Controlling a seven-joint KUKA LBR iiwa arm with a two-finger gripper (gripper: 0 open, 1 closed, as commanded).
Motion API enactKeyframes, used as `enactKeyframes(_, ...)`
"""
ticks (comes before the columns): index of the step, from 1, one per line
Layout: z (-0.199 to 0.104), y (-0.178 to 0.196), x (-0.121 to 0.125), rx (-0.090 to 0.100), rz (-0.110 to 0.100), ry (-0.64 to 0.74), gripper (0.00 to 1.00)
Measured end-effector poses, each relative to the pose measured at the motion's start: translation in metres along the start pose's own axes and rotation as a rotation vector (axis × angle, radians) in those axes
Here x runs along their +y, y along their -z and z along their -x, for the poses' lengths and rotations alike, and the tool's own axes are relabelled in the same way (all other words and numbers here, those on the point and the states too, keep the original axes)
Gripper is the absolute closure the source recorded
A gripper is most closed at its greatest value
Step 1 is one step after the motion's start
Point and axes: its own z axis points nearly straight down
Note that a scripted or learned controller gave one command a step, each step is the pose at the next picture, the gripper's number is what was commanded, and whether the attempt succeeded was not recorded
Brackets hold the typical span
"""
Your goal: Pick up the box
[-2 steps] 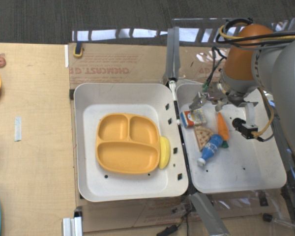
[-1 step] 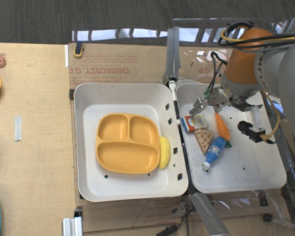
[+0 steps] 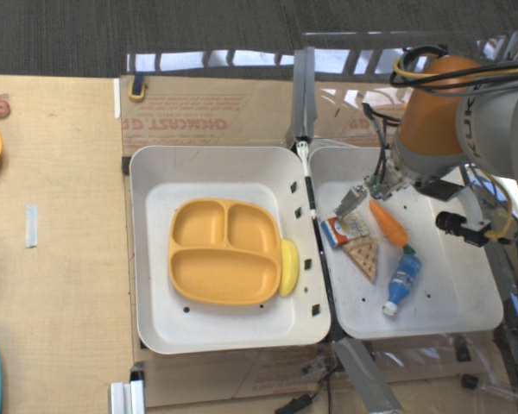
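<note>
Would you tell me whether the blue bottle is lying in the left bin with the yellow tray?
No, the blue bottle lies in the right bin, while the yellow tray sits in the left bin.

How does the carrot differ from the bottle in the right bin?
The carrot is orange and tapered; the bottle is blue with a white cap. The carrot lies higher in the view, just below the gripper; the bottle lies lower, nearer the bin's front edge. They slant opposite ways. Both lie flat in the right bin.

Yellow-orange divided plate [image 3: 224,250], white bins [image 3: 147,231]
</note>
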Motion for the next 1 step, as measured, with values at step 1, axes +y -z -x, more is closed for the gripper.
enactKeyframes(1, -0.0172, 0.0003, -0.0362, 0.001, 0.000, -0.029, 0.00)
